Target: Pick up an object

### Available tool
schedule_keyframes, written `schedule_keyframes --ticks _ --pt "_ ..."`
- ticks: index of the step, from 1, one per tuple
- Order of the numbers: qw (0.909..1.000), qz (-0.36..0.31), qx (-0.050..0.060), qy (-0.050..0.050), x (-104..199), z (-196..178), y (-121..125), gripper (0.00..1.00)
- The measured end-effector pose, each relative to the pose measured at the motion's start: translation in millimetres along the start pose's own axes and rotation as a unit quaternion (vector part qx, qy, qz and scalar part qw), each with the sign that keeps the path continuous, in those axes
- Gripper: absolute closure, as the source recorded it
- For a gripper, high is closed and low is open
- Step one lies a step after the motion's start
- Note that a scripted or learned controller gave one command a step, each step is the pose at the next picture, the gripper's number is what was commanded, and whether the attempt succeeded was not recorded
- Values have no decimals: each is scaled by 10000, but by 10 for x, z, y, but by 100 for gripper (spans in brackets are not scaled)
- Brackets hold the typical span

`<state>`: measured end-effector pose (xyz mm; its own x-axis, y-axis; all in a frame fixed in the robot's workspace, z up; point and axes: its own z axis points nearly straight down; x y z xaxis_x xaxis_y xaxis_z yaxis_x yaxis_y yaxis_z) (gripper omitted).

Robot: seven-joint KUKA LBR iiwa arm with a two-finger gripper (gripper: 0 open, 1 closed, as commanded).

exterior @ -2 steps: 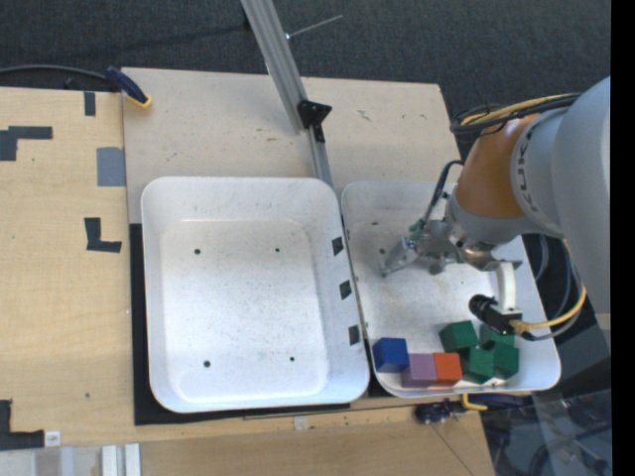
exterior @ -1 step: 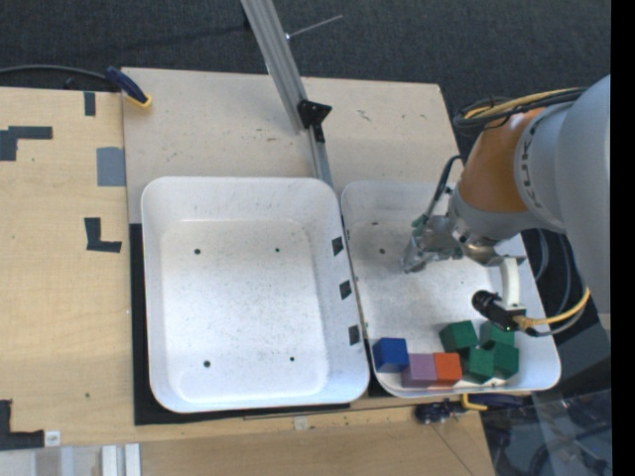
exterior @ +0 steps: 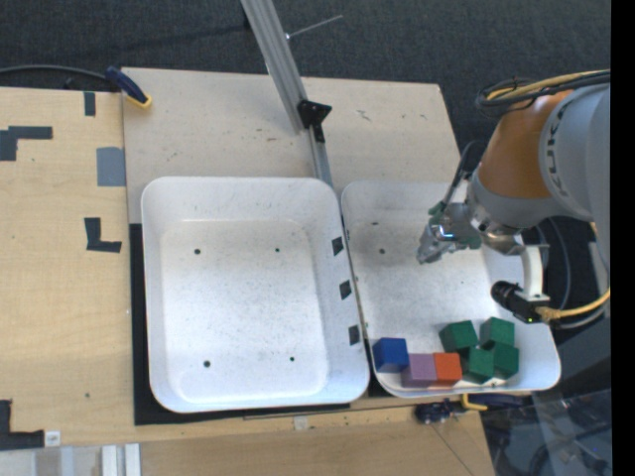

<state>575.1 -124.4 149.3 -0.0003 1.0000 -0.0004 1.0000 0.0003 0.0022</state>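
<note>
place: robotics lab | evidence: plywood bench (exterior: 238,127), twin white bins (exterior: 159,266), industrial arm (exterior: 546,157)

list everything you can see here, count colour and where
bins: 2, white, side by side on the bench
blue block: 1, blue, right bin's near edge
purple block: 1, purple, beside the blue one
orange block: 1, orange, beside the purple one
green blocks: several, green, right bin's near right corner
clamp: 1, blue and yellow, bench's far left
metal rail: 1, grey, far side of bench
gripper: 1, grey, above right bin's middle
</note>
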Motion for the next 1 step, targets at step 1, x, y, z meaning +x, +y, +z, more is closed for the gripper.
schedule_keyframes --ticks 1 --pt "10000 -12 -12 -2 96 -517 66 100"
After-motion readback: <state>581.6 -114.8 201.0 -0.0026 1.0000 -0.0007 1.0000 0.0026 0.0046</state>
